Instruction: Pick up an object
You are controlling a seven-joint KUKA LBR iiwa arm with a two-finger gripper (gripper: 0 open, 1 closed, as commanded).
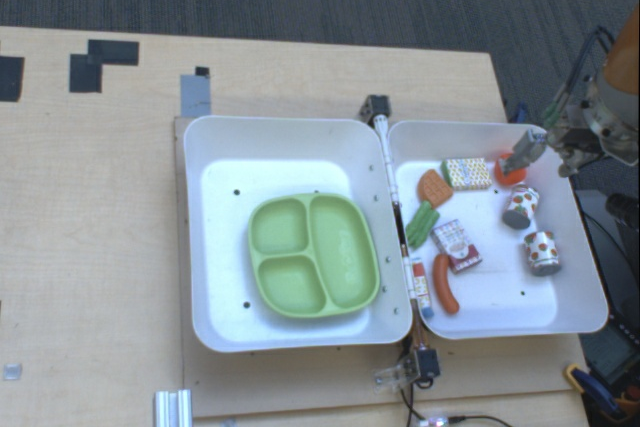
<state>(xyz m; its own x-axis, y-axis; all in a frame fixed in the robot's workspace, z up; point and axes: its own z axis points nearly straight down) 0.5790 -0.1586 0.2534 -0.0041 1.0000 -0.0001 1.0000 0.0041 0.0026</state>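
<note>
1. The gripper [524, 153] hung over the far right corner of the right bin [575, 315], at the end of the grey arm [610, 120] that reached in from the right edge.
2. How its fingers stood could not be told; the grey fingertip looked to be just over, or touching, a small red-orange object [511, 174] directly beneath it.
3. Just to the left of the gripper lay a flat speckled packet [467, 173], and further left an orange wedge-shaped piece [434, 187].
4. Nearer the camera from the gripper stood two small spotted cans: one [519, 208] just below the red-orange object, the other [541, 252] a little further on toward the right wall.
5. Down and left of the gripper were a green pickle-like toy [421, 224], a red and white packet [454, 245] and a red sausage [445, 283].
6. Well to the left of the gripper, in the left bin [200, 245], sat a light green divided plate [313, 256] with three compartments.
7. Both bins rested side by side on the wooden bench [90, 245].
</note>
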